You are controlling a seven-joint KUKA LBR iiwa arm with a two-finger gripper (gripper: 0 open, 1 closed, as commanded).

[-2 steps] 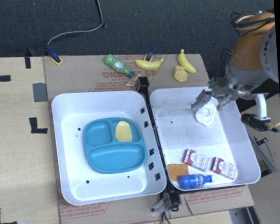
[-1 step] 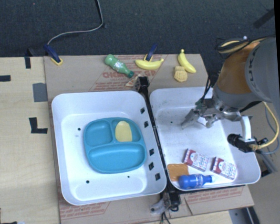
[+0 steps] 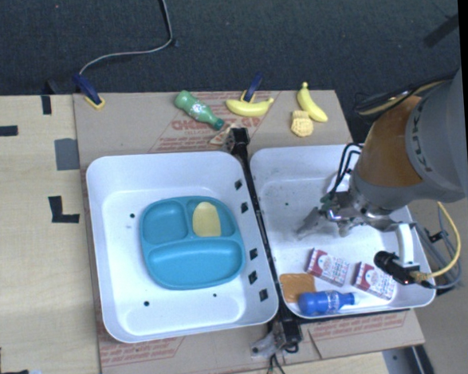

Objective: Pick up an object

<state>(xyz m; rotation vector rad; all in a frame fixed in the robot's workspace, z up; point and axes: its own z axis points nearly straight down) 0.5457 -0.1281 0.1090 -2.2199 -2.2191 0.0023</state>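
My gripper (image 3: 320, 226) hangs over the bare middle of the right bin (image 3: 286, 188), open, its two grey fingers splayed with nothing between them. Just below it, along the bin's near side, lie two red-and-white cartons (image 3: 329, 266) (image 3: 374, 281), a blue bottle (image 3: 326, 301) on its side and a flat orange piece (image 3: 297, 283). The left bin (image 3: 114, 190) holds a blue divided plate (image 3: 191, 243) with a yellow piece (image 3: 206, 219) in its upper right compartment.
Beyond the bins, on the cardboard, lie a green bottle (image 3: 198, 109), two bananas (image 3: 249, 106) (image 3: 311, 105) and a small yellow block (image 3: 300, 125). A black divider (image 3: 252, 213) with clips runs between the bins. The arm's body covers the right bin's right side.
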